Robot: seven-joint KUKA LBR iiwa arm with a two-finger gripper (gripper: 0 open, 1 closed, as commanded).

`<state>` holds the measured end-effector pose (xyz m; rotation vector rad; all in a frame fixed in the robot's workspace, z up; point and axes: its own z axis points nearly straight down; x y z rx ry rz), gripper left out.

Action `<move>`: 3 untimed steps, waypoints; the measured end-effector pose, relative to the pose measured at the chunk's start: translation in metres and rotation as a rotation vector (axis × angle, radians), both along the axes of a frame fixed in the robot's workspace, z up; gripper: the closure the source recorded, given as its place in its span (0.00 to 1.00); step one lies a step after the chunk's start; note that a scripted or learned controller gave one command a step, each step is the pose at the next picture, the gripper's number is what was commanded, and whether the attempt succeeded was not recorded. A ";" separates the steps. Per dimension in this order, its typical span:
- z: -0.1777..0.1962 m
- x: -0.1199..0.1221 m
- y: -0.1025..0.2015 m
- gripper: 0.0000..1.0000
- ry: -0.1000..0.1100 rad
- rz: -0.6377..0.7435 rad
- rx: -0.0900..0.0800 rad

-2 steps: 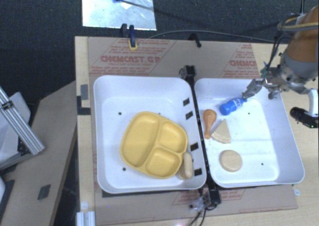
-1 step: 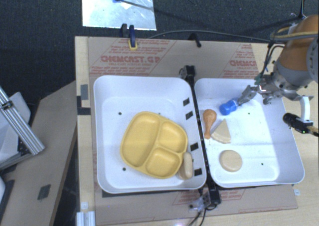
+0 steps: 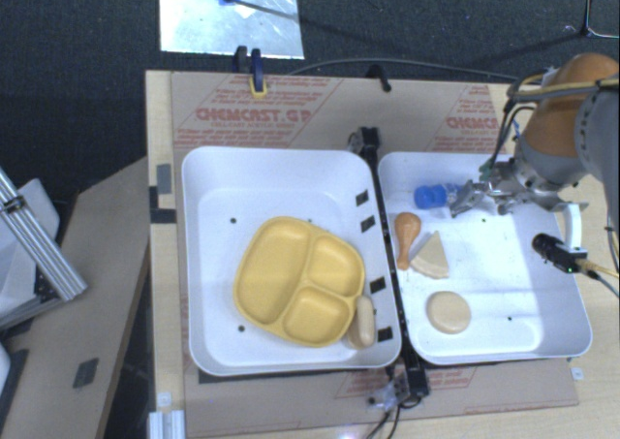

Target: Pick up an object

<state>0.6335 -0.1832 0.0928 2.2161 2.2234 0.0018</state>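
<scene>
Round piece (image 3: 449,312): lay loose at the near side of the right bin (image 3: 572,335).
Blue object (image 3: 430,197): rested at the far edge, just beside the claw (image 3: 469,197).
Claw: was positioned low over the bin; finger state could not be told; nothing was seen held.
Yellow tray (image 3: 298,279): occupied the left bin (image 3: 208,234).

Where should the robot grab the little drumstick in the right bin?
Probably at its thin lower end. The drumstick lies flat, round head up top, tapering toward the near side. Coming straight down from above looks safest: the bin divider runs along its left and the wedge sits against its right near the bottom, so the fingers should close where there is room.
</scene>
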 end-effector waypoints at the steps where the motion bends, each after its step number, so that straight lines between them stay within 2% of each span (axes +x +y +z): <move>1: 0.013 0.001 0.000 1.00 -0.003 0.002 -0.001; 3: 0.104 0.006 -0.008 1.00 -0.004 -0.001 -0.001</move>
